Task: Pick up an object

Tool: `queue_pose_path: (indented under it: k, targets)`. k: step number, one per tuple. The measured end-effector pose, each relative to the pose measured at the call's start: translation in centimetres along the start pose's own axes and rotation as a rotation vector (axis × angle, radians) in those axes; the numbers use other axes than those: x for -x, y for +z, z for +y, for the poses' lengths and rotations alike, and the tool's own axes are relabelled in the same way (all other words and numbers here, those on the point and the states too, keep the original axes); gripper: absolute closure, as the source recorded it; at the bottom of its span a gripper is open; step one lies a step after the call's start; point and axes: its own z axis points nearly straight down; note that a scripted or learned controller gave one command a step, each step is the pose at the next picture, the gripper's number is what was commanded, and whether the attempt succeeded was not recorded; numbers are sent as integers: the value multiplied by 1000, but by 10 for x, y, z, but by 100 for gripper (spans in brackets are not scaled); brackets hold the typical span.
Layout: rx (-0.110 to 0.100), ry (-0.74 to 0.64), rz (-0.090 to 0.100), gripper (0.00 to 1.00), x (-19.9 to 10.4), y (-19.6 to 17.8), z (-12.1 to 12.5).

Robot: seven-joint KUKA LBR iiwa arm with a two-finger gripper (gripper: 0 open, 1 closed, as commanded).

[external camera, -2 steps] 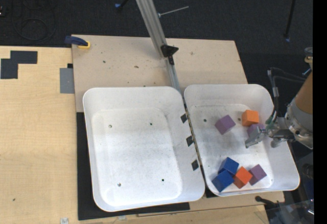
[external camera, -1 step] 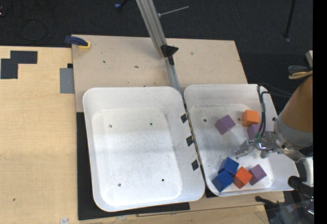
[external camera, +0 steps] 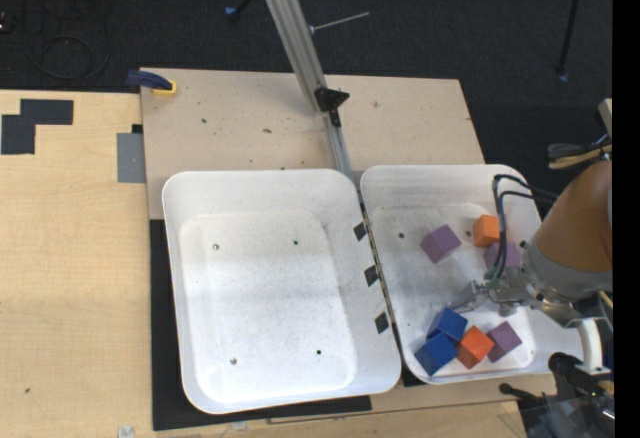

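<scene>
White plastic, two shallow bins side by side on the desk [external camera: 420, 116]. The left bin [external camera: 190, 201] sits at 9 o'clock. The right bin [external camera: 420, 181], at 3 o'clock, carries every candidate for the pick.

Contents of the right bin:
- lilac block [external camera: 440, 244], alone near the bin's centre
- small orange block [external camera: 487, 230] toward 1 o'clock, close to the black cable [external camera: 497, 201] looping off the arm
- tight cluster at 5 o'clock: two blue blocks [external camera: 442, 338], an orange block [external camera: 474, 347], a purple block [external camera: 505, 339], pressed against one another and near the bin's lower wall

The arm [external camera: 575, 236] enters from 3 o'clock. The hand [external camera: 487, 294] sits low over the bin, just above the cluster on its 12 o'clock side. Metal parts blur together there; whether it is wide or narrow cannot be told, and no block is seen in it.

Risks, as judged from this layout:
- The cluster is packed. A descent there likely lands on a block top or wedges between neighbours, scattering them instead of gripping one.
- Blocks beside the wall leave little room on that side; one may be shoved into the corner.
- A block caught on its edges could twist out on the lift.
- The cable hangs near the small orange block and could drag it.

The lilac block looks the safer target, being well apart from the rest.
</scene>
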Motion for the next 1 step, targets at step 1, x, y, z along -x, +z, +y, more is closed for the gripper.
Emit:
queue_pose_path:
  k: [1]
  targets:
    - [-1,7,1,100,1,-11,0]
